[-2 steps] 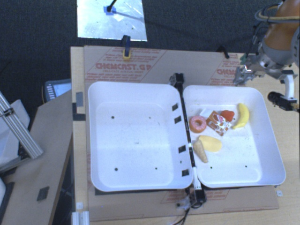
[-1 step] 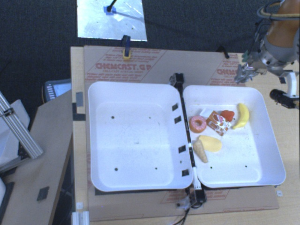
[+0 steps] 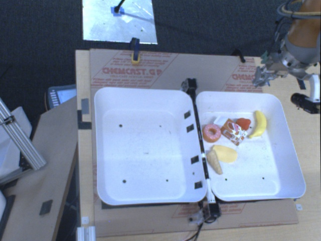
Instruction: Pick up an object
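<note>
The right bin [image 3: 286, 179] holds a small cluster of toy foods near its upper left. There is a pink frosted donut [image 3: 211, 132], a red and white patterned block [image 3: 233, 131] with a red piece [image 3: 244, 123] beside it, and a white card [image 3: 220, 120] behind them. A yellow banana [image 3: 258, 123] lies to the right of the cluster. A pale yellow wedge [image 3: 225, 153] and a tan cone [image 3: 214, 161] lie in front. My gripper [image 3: 262, 78] hangs above the bench beyond the right bin's far edge, apart from all the objects.
The left bin [image 3: 108, 185] sits beside the right one, joined by a black clamp strip [image 3: 195, 134]. A yellow and black clamp [image 3: 135, 51] stands at the back of the bench. A black fixture [image 3: 305, 102] sits at the right edge. A metal sheet [image 3: 119, 13] lies on the floor behind.
</note>
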